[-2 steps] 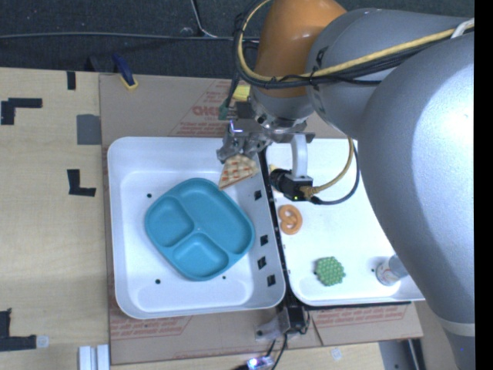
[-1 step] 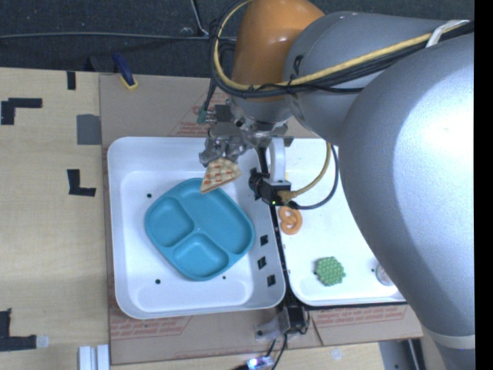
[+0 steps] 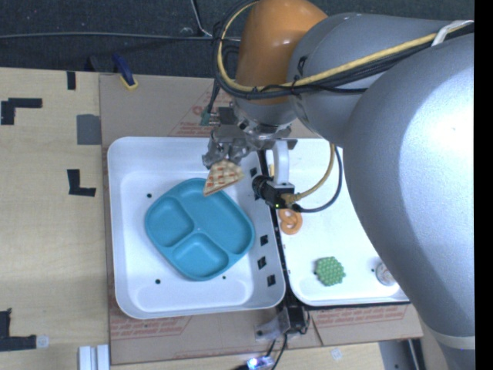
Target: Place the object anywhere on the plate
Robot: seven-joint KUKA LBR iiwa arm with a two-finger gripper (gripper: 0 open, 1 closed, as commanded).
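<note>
The claw gripped a waffle piece over the blue plate's far edge, so the next move was probably lowering and letting go.

The object is a small tan wedge with a criss-cross lattice, like a slice of waffle or pie, hanging tilted with its point down and to the left, its upper edge caught between the fingers of the gripper. It sits above the upper right rim of the plate, its lower tip just over or touching that edge; which of the two cannot be told. The plate is a blue, rounded-rectangle tray with three sunken compartments, lying flat and turned at a slant in the middle of the left white bin.
</note>
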